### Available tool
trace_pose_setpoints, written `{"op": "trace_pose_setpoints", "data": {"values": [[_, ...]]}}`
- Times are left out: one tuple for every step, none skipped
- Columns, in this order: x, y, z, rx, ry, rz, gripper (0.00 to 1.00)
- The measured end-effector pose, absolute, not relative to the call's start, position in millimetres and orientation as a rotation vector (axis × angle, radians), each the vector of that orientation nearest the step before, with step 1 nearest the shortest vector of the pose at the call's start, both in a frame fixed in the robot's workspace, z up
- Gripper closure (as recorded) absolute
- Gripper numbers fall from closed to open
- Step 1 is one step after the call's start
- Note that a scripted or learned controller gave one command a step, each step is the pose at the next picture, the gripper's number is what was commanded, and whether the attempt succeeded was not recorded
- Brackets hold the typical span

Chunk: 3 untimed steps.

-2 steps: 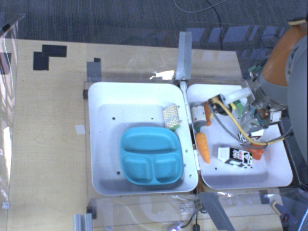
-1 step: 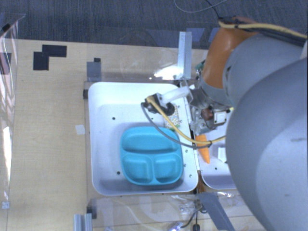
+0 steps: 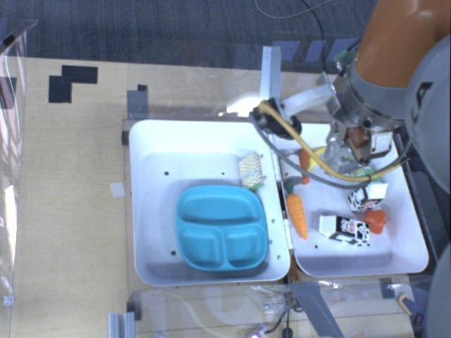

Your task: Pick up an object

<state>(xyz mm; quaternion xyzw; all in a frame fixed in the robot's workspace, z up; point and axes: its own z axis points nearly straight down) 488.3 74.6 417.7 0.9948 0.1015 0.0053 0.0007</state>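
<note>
My gripper (image 3: pixel 350 148) hangs low over the back of the right bin (image 3: pixel 412 248), under the grey wrist and its orange band. Directly around it lie a yellow piece (image 3: pixel 318 153) and a green piece (image 3: pixel 364 170), both partly hidden by the gripper and the hoses. In front of it sit a small cow-patterned carton (image 3: pixel 366 197), a red-orange toy (image 3: pixel 376 221) and a second cow-patterned carton (image 3: pixel 344 229) lying flat. An orange carrot (image 3: pixel 297 215) lies near the bin's left wall, and a smaller orange piece (image 3: pixel 304 163) sits behind it.
The left bin (image 3: pixel 151 189) holds a blue divided plate (image 3: pixel 222 226) and a patterned sponge-like block (image 3: pixel 251 171) by its right wall. Yellow and grey hoses (image 3: pixel 296 139) loop from the wrist across the divider between the bins. A metal post (image 3: pixel 270 69) stands behind the bins.
</note>
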Motion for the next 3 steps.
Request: {"op": "trace_pose_setpoints", "data": {"values": [[514.3, 33.1, 334.2, 3.107, 0.460, 0.001, 1.00], [515.4, 34.2, 344.8, 3.105, 0.473, 0.003, 1.00], [546.3, 25.5, 298.7, 2.954, 1.068, 0.001, 1.00]]}}
